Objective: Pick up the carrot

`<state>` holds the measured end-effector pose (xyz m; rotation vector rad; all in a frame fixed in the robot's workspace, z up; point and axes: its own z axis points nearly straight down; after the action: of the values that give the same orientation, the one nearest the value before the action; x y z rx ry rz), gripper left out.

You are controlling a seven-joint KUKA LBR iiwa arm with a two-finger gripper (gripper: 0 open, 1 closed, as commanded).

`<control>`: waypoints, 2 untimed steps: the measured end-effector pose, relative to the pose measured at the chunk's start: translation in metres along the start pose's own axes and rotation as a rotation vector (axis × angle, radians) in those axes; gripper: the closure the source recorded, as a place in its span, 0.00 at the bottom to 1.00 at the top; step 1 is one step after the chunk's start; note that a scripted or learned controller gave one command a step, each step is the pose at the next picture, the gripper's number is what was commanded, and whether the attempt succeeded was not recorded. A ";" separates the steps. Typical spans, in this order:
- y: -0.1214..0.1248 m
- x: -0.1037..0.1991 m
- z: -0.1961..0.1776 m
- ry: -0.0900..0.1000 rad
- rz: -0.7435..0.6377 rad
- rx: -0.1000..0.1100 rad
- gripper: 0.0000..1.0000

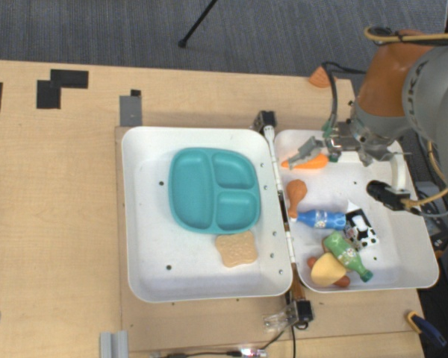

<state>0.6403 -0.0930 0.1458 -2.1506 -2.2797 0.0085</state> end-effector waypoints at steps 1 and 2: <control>0.031 -0.028 0.058 -0.001 0.055 -0.021 0.00; 0.036 -0.025 0.041 0.001 0.049 -0.035 1.00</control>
<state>0.6773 -0.1157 0.1047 -2.2223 -2.2434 -0.0325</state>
